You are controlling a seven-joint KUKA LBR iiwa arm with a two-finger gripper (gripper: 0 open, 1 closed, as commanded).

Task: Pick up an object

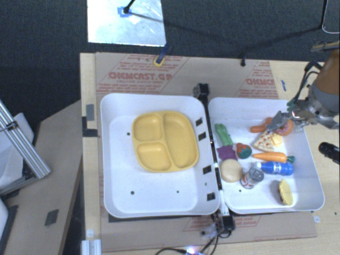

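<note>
My gripper [280,122] hangs low at the upper right of the frame, over the far corner of the right-hand shallow white bin [313,193], with my grey arm [324,97] coming in from the right edge. I cannot tell how it is set: the tip blurs into the toys beneath it. I judge this to be the reach-and-descend step, with nothing lifted yet.

Right under the tip lie a reddish-orange sausage-shaped toy [261,126] and a triangular plastic pizza slice [268,141], touching each other. My next move calls for settling on one of them, centring over it and closing squarely, since the two crowd together and a loose grip could nudge both.

Counting the rest in this bin: one green ridged vegetable [223,134], one purple piece [227,153], one small round dark-teal toy [244,151], one orange carrot [270,156], one blue bottle [276,168], one cream-coloured ball [231,170], one small grey-and-red can [249,177], and one yellow curved fruit [285,192].

The left-hand white bin [119,195] carries a single yellow three-compartment plate [183,137].
</note>
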